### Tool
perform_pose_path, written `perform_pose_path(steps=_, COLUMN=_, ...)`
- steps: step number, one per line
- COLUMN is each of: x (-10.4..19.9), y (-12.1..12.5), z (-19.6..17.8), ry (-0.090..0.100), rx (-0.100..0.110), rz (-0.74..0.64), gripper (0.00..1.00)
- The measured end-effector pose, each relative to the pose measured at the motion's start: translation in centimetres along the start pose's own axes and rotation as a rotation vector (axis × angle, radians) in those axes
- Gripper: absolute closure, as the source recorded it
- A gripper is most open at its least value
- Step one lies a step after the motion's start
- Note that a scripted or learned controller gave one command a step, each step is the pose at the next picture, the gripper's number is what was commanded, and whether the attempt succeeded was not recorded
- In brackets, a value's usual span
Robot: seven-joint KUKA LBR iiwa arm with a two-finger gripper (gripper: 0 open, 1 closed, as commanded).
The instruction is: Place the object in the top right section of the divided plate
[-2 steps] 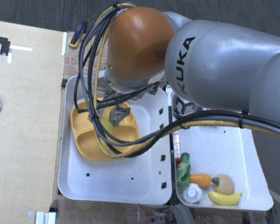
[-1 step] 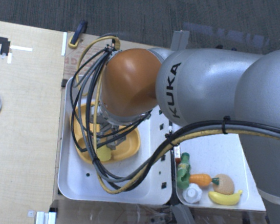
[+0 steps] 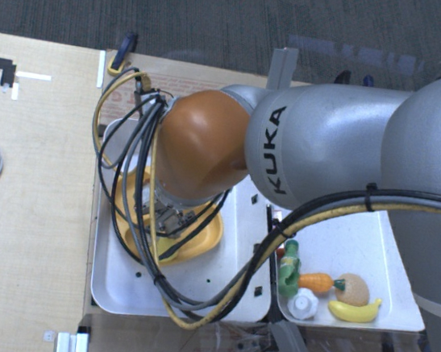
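We can't tell the gripper (image 3: pixel 167 217) state over the yellow divided plate (image 3: pixel 199 241), so we verify grasp before releasing top right.

Dark carpet (image 3: pixel 188 4), pale wooden bench (image 3: pixel 32 185)

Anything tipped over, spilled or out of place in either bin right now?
Nothing stands out. The carrot, banana and green bottle lie close together in the right bin; the arm hides most of the yellow divided plate.
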State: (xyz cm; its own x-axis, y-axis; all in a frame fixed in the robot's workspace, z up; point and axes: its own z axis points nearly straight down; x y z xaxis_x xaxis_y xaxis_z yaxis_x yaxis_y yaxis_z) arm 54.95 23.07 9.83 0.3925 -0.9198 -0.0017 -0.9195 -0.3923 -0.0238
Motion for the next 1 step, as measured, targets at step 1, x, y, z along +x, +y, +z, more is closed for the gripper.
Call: perform_pose_path(steps=1, x=-1.14, y=2.95, z=0.06, ry=0.0, rx=-0.003, rz=-0.183, gripper=1.0)
